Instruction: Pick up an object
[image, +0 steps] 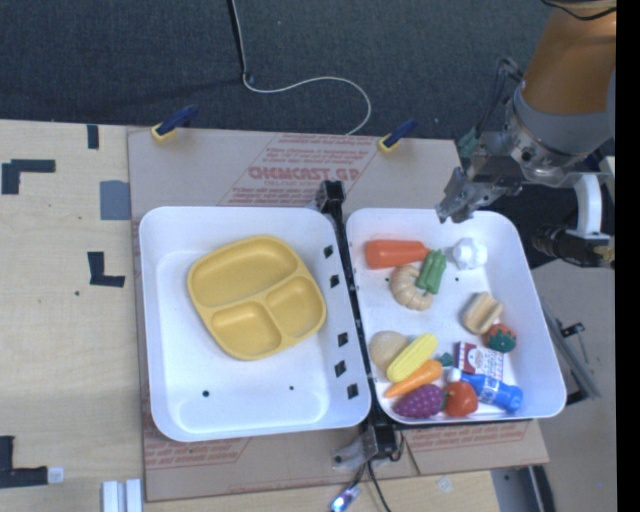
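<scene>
We see the gripper (452, 212) over the right bin's (530, 290) far edge; can't tell how the jaws stand. Toy food fills that bin, white piece (467, 253) nearest. Yellow plate (257, 296) sits in the left bin (160, 300).

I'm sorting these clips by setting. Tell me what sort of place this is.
Probably a robotics lab bench set up for grasping trials: two white bins clamped on a cardboard sheet, toy food such as a plastic carrot and corn, and a robot arm's pincer over the right bin.
</scene>
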